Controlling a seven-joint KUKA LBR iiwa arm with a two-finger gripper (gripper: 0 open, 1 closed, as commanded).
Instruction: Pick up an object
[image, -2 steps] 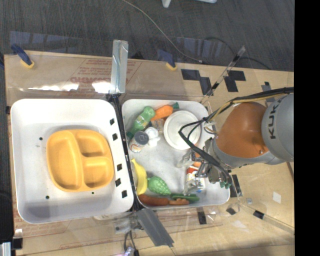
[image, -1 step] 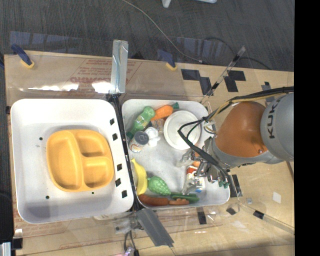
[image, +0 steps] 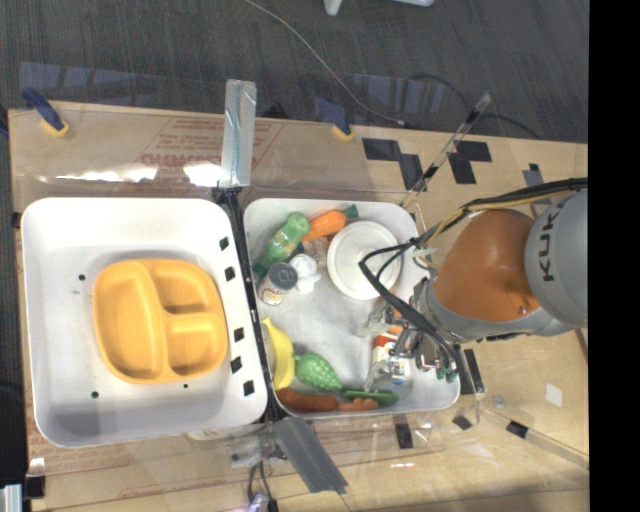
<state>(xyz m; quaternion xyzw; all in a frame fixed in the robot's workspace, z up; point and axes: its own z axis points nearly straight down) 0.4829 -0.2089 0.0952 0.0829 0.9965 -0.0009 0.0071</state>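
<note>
Your gripper (image: 397, 352) is down in the right bin (image: 340, 310) among the clutter near the green bumpy item (image: 317, 371) and carrot (image: 326, 222), but whether it is wide, narrow or holding anything you cannot tell, so nothing counts as picked yet.

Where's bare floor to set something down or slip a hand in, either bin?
Left bin: bare white floor all round the yellow divided tray, widest along the near edge. Right bin: one open patch mid-floor, between white plate, green grapes and end effector. Its far-left corner and near edge are crowded.
</note>
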